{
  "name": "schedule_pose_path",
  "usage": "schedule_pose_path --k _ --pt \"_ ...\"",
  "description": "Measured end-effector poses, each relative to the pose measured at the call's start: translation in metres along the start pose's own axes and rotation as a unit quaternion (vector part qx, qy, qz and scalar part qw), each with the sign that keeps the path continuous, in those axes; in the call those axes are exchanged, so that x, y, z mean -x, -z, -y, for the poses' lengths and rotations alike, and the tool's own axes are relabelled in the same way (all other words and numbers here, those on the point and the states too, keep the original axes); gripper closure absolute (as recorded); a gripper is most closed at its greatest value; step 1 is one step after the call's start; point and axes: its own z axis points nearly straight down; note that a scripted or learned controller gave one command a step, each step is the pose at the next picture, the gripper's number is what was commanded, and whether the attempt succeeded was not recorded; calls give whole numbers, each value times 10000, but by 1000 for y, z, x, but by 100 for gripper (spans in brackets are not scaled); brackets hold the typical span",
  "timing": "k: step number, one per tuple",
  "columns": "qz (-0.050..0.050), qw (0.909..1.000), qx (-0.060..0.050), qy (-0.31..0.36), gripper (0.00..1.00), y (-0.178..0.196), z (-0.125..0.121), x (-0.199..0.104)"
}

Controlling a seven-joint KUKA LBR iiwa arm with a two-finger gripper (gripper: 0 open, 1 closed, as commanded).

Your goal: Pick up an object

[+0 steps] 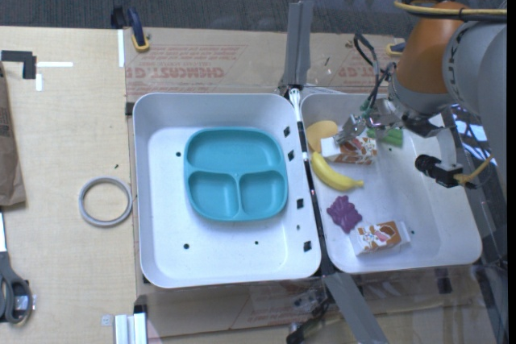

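The arm [451, 52] reaches in from the right over the right bin [451, 230], its orange band sitting above the wrist. The gripper [360, 127] is low in the upper left part of that bin, right over a small cluster of things — a red-and-white packet [359, 151], a white block [330, 147] and a green piece [393, 136] just to the gripper's right. How far apart its fingers stand cannot be told from this angle, nor whether anything sits between them; the packet lies directly beneath the tip, seemingly touching it.

Just left of the gripper, a yellow round object [321, 130] rests against the bin's left wall. A banana [332, 174] lies below the packet, slanting down toward the right. Below it sits a purple grape bunch [344, 212], and nearer the front edge a second red-and-white carton [380, 238] lies flat, apart from the rest.

The left bin [157, 246] holds a teal divided plate [237, 173] with three compartments, lying near its centre.

On the table [56, 141], left of the bins, lies a ring of tape [106, 201].
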Motion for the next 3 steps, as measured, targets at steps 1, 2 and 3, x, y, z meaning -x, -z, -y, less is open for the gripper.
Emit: schedule_pose_path --k 1,2,3 --pt "-22 9988 22 -490 0 0 12 0" --pt "-8 10000 28 25 0 1 25 -1" --pt "7 10000 26 4 0 1 44 -9"
